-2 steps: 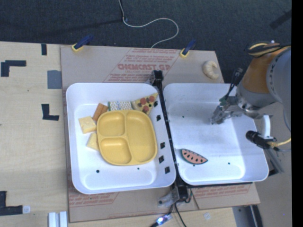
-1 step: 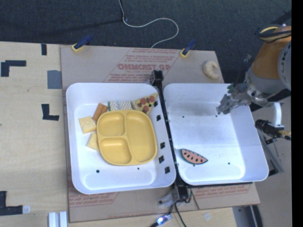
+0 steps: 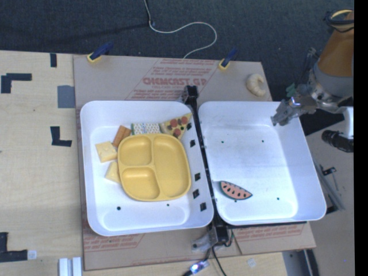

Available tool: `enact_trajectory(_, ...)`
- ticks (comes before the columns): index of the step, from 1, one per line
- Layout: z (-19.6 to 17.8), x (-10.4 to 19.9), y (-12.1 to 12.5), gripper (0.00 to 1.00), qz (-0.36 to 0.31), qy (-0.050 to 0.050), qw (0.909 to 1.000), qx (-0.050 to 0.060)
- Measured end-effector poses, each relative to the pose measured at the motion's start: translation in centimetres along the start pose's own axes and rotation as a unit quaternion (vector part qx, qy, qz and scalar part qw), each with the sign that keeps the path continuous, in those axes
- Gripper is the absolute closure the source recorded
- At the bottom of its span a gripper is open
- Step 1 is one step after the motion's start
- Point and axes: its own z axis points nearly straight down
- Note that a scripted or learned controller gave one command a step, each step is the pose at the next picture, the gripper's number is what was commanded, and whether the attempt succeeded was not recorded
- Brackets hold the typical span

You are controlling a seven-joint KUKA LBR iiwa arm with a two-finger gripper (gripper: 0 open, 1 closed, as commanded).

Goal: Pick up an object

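A watermelon slice toy (image 3: pixel 234 190) lies in the right bin (image 3: pixel 287 154), near its front left. In the left bin (image 3: pixel 95 154) sits a yellow divided plate (image 3: pixel 154 167). Behind and beside the plate lie a pizza slice (image 3: pixel 178 124), a brown cracker (image 3: pixel 121 135), pale cheese pieces (image 3: pixel 106 152) and a patterned flat piece (image 3: pixel 145 128). My gripper (image 3: pixel 282 115) hangs over the right bin's far right corner, well away from the watermelon slice. Nothing shows between its fingers.
A cream croissant-like toy (image 3: pixel 257 84) rests on the cardboard behind the right bin. Blue-and-yellow clamps (image 3: pixel 100 52) hold the cardboard's back edge. A white cable (image 3: pixel 190 27) loops across the dark floor behind. The arm's orange band (image 3: pixel 339 39) rises at the far right.
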Motion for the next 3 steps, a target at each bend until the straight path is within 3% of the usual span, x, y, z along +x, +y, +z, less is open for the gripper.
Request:
enact_trajectory(1,-0.4,0.1,0.0,1.0,0.001,0.001,1.0,0.003)
enact_trajectory(3,0.1,8.6,-6.1,1.0,0.0,0.001,1.0,0.005)
